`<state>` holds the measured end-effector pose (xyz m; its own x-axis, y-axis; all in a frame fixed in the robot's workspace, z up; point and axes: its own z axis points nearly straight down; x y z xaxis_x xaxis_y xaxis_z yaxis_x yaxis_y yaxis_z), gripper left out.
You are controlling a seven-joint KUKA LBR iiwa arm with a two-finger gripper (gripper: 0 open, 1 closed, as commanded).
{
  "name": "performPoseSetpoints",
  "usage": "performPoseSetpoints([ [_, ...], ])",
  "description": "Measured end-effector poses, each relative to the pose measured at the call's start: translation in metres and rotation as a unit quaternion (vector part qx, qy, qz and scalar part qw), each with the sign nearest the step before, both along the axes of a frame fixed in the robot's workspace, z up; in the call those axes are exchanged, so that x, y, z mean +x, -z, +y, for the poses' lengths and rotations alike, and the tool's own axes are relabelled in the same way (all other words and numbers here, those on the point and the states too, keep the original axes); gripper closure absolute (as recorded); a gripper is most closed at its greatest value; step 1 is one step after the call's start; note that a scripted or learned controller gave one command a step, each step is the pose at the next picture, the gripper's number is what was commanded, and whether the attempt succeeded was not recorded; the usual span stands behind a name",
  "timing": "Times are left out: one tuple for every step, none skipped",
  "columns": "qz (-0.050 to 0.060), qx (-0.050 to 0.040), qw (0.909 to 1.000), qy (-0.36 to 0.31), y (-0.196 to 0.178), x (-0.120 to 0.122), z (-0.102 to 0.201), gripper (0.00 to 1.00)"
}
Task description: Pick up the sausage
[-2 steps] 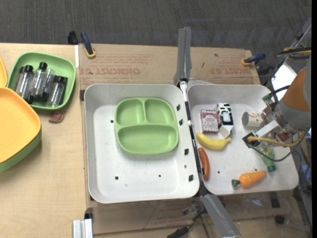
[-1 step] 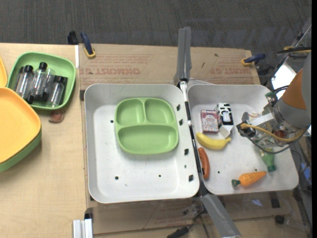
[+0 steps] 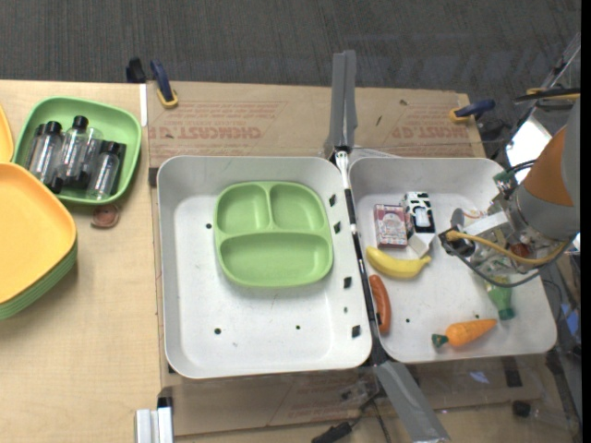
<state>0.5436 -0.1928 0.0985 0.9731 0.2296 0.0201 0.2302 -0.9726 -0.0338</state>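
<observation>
The sausage (image 3: pixel 379 303) is a short red-orange link lying lengthwise against the left wall of the right bin (image 3: pixel 526 344), just below a banana (image 3: pixel 399 264). My gripper (image 3: pixel 494 275) hangs over the right side of that bin, well to the right of the sausage and apart from it. Cables and wrist parts hide its tips. Nothing is seen held in it.
The right bin also holds a carrot (image 3: pixel 466 332) at the front, a pink box (image 3: pixel 391 224) and a black-and-white pack (image 3: pixel 421 210). A green divided plate (image 3: pixel 273 233) lies in the left bin (image 3: pixel 185 340). A green tray of bottles (image 3: pixel 78 150) and stacked yellow plates (image 3: pixel 32 247) are at far left.
</observation>
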Motion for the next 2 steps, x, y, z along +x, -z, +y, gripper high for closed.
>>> performPoseSetpoints([
  [0.004,-0.0136,0.9898,-0.142,-0.013,-0.023,0.002,1.0],
  [-0.003,0.0028,0.9996,-0.029,-0.001,-0.033,-0.003,1.0],
])
